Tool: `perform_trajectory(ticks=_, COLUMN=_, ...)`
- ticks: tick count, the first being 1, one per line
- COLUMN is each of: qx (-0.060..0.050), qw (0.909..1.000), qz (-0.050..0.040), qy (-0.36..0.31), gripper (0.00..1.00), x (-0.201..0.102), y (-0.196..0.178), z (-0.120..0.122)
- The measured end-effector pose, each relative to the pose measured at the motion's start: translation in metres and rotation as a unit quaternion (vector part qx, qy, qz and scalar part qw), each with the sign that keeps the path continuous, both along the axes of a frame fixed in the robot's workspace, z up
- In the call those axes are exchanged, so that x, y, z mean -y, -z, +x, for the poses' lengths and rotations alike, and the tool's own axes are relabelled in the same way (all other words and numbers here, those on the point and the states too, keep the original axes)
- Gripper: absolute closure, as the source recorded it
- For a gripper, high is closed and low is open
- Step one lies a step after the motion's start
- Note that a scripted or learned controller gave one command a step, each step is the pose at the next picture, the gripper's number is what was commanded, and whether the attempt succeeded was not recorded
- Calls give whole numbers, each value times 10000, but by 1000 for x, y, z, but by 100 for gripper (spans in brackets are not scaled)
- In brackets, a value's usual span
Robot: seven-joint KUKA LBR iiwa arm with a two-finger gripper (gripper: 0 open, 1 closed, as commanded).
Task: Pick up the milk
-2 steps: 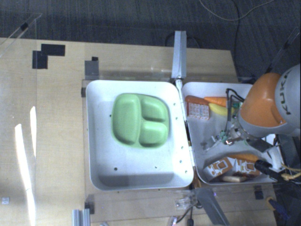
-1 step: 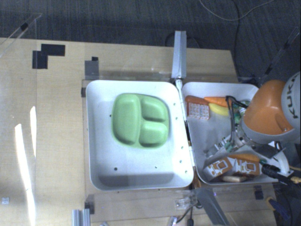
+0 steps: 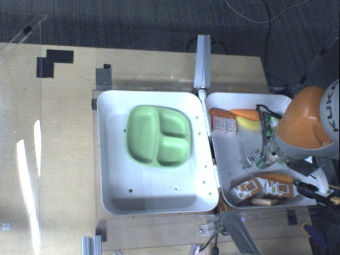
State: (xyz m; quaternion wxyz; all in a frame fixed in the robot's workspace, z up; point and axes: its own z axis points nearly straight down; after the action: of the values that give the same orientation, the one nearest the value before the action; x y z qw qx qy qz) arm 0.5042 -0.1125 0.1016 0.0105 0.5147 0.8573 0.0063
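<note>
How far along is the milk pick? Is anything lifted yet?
Done: the arm has reached in over the right bin. In hand: the gripper hangs above the bin floor, just above the brown-and-white carton that looks like the milk. Left: the grasp and lift; the carton lies flat near the front wall, with nothing seen between the fingers. The green tray sits in the left bin.

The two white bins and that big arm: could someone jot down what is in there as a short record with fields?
left bin: holds a light green plastic plate with three compartments
right bin: holds all the small food items
far end of right bin: orange carrot, yellow piece, small red and white box
near end of right bin: brown and white carton, lying flat
arm: grey with orange band, over the right bin
gripper: low above the bin floor, apart from the carton
</note>
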Motion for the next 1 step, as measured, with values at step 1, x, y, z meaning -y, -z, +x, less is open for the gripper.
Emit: perform_trajectory(ticks=1, qx=-92, qw=9998, qz=-4, qy=-192, gripper=100, x=9, y=-20, z=4)
